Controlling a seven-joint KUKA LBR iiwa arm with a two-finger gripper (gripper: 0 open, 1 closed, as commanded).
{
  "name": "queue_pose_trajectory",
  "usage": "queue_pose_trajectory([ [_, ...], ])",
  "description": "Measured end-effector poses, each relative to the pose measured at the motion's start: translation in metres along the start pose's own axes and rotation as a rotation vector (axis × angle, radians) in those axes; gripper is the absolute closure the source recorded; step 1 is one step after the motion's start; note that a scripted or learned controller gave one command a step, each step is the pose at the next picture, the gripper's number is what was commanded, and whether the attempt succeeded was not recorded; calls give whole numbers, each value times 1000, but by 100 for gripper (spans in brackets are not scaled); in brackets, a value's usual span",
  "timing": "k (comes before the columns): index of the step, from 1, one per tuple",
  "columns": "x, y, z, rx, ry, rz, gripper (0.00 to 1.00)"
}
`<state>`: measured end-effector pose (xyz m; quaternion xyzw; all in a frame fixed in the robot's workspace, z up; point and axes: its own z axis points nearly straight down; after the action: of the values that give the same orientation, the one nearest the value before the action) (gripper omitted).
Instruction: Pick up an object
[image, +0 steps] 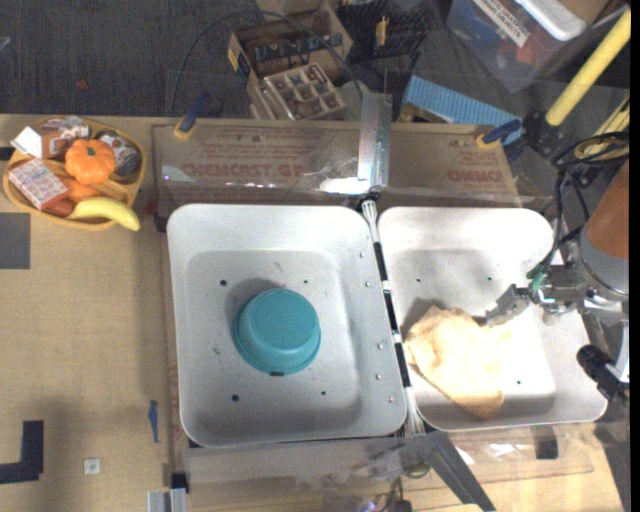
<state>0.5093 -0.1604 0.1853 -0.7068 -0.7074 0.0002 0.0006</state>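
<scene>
A pale yellow cloth (455, 358) lies crumpled flat on the floor of the right bin (440, 230), just below and to the left of the gripper (500, 307). The cloth's upper right edge comes closest to the gripper's dark tip, close enough that the two may be touching, though the slanted view does not settle whether there is a gap. Nothing is visible between the fingers, and whether they stand open or closed cannot be told from here (the tip reads as one small dark shape).

To do this step well, the gripper likely needs to press down onto a raised fold of the cloth, not its thin edge, and close fully before lifting, since limp fabric slips out easily. A straight, slow lift would probably show at once whether the fabric has been caught.

The arm (600, 260) enters from the right, its grey body and orange band at the frame's edge, with the wrist angled down and leftward so the gripper points toward the cloth over the bin floor.

Farther left of the gripper, across the divide, the left bin (200, 240) holds an upturned teal bowl (278, 330). Well beyond that, up and to the far left, a dish of toy food (75, 175) sits on the bench.
</scene>
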Motion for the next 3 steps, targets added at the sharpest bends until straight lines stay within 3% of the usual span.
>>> queue_pose_trajectory([
  [1, 46, 75, 80, -3, -2, -47, 0],
  [2, 82, 71, 0, -2, -1, 25, 0],
  [3, 61, 46, 72, -1, 0, -84, 0],
])
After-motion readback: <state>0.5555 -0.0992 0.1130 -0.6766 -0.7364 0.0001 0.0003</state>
